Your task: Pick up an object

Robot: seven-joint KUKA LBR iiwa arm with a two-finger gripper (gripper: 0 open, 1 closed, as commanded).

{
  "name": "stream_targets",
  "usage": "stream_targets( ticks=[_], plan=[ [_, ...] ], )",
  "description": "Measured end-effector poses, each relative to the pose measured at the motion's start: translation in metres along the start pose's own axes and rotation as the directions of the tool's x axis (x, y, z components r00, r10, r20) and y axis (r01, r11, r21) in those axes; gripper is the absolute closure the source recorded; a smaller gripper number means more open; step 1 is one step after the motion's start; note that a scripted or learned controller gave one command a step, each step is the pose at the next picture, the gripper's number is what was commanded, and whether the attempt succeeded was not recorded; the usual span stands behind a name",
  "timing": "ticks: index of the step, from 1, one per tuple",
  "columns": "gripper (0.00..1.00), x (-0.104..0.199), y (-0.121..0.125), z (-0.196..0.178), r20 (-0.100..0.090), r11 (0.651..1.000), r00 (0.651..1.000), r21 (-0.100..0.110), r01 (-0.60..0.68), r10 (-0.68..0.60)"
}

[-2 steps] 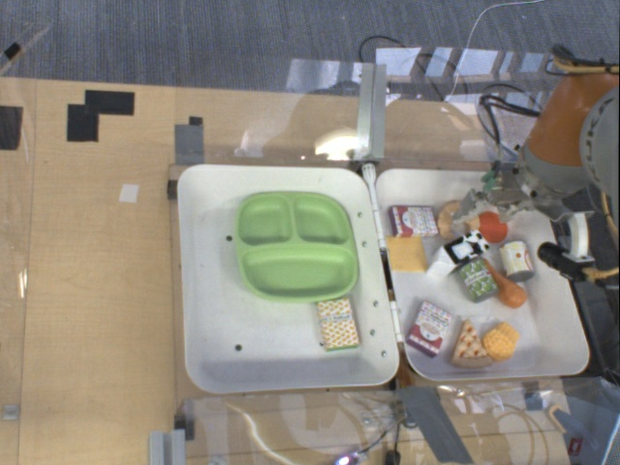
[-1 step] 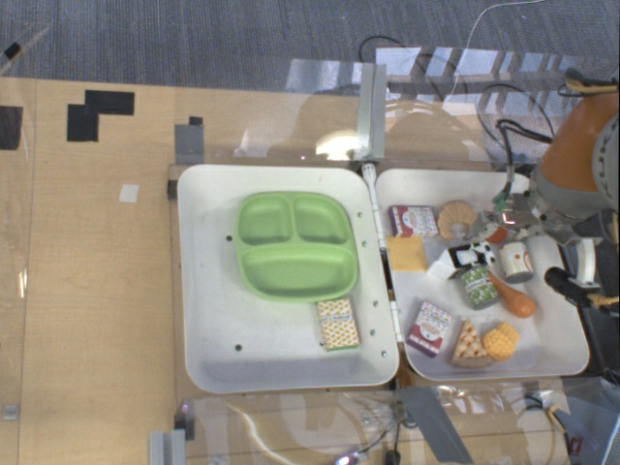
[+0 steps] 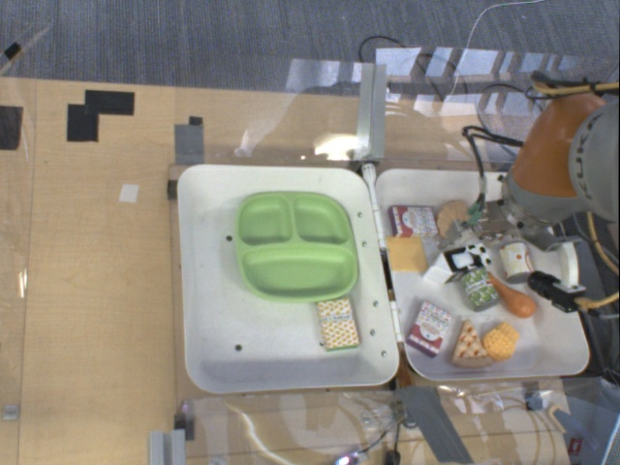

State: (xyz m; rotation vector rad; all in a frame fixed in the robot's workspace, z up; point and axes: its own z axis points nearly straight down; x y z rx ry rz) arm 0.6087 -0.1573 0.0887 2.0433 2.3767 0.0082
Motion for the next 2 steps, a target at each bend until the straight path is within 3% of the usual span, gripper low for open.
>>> stream_targets(
  ticks=[1,2],
  plan=[
    [0.00,0.0167,0.0493,0.0021,0.000,0.989,0.989,0.000,-0.149,0.149],
    [1.00,0.0176,0.0514,-0.0073,0.001,0.990,0.990,-0.002,-0.142,0.142]
  ],
)
